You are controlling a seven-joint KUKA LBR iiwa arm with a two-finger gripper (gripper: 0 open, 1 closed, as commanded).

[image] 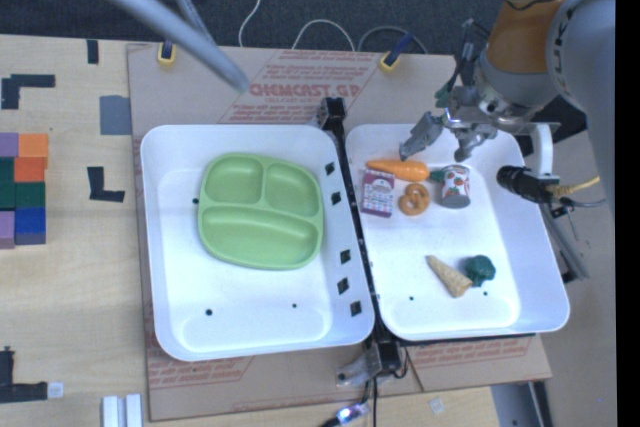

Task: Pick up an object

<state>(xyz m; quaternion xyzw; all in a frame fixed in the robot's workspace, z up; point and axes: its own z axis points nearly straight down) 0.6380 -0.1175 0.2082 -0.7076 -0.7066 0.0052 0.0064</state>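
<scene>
The claw [445, 137] hangs over the far part of the right bin [530, 300], its two fingers spread apart with nothing between them. One fingertip points down toward the left, the other toward the right, and the gap between them opens above the small cluster of toys just below. That spread suits a descent onto something in the cluster, so I judge the arm is lining up for a grasp and has not yet closed on anything.

Directly beneath the claw lies the carrot [397, 170], stretched crosswise, its orange body nearest the left fingertip. Just below and to the right of the claw stands the small can [455, 186], close under the right fingertip. Below the carrot sit the red packet [378, 193] and, beside it, the pretzel [414, 201]; these four things crowd together, some touching, which may make a clean pinch awkward. Well below the claw, apart from the cluster, the ice cream cone [458, 274] lies on its side with its green scoop to the right.

Any of these could serve as the task's thing; the carrot and the can are nearest the fingers. Far to the left of the claw, the other bin [165, 315] carries a green divided plate [261, 212], out of the way. Both bins rest on the surface [70, 315].
</scene>
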